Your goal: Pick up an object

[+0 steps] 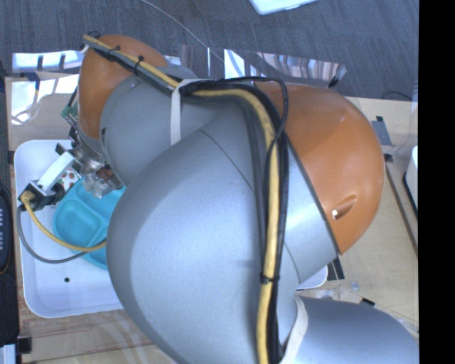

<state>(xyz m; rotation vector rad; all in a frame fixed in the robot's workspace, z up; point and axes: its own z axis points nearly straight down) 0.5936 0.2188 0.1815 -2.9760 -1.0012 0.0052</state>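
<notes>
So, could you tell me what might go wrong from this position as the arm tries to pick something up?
1. The arm hides most of both bins from the camera, so a failed grasp could go unnoticed.
2. The gripper sits at the edge of the blue tray in the left bin; it may only nudge that shallow tray.
3. The loose yellow cable loops over the tray and might snag.

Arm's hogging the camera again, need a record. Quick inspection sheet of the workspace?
Surface: left white bin on wooden bench; the arm covers most of the rest.
Job's things: light blue dish-like object in the left bin.
Clutter: nothing seen.
Grippers: gripper low over the blue object's upper edge; grasp not discernible.
Cables: yellow cable along arm; another loops into bin.
Surroundings: dark carpet beyond bench.
</notes>
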